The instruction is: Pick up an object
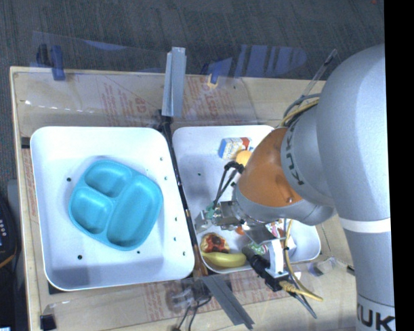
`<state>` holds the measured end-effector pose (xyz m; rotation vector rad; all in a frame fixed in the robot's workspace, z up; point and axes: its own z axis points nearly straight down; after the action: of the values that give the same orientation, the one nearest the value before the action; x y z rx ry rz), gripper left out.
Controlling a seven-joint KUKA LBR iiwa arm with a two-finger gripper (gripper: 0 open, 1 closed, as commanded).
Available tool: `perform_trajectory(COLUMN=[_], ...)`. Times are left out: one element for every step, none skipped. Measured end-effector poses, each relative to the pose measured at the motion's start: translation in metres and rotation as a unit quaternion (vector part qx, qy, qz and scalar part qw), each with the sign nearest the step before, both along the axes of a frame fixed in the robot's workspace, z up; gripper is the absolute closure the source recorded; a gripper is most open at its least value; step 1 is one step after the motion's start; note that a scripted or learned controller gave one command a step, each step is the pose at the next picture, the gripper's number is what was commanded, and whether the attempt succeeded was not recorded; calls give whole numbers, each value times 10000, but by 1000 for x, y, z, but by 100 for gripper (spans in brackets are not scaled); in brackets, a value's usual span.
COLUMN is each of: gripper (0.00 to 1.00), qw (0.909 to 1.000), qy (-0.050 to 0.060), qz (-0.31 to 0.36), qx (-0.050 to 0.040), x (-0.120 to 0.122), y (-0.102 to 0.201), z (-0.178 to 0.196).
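Two bins side by side on the table — the left bin holds a divided tray at its middle. In the right bin, a banana lies at the lower edge, a carton toward the top — the arm reaches over them from the right.

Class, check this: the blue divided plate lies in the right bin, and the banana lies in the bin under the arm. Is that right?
Not quite. The camera view shows the blue plate in the left bin, not the right. The banana does lie in the bin under the arm.

The arm crowds the right bin above banana; left bin's blue tray lies open.
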<state>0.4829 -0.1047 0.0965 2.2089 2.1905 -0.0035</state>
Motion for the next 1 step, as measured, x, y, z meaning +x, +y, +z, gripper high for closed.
perform_trajectory(gripper=[0], qw=[10000], qy=[-2], qz=[5], qx=[7], x=[-2], y=[0], z=[0])
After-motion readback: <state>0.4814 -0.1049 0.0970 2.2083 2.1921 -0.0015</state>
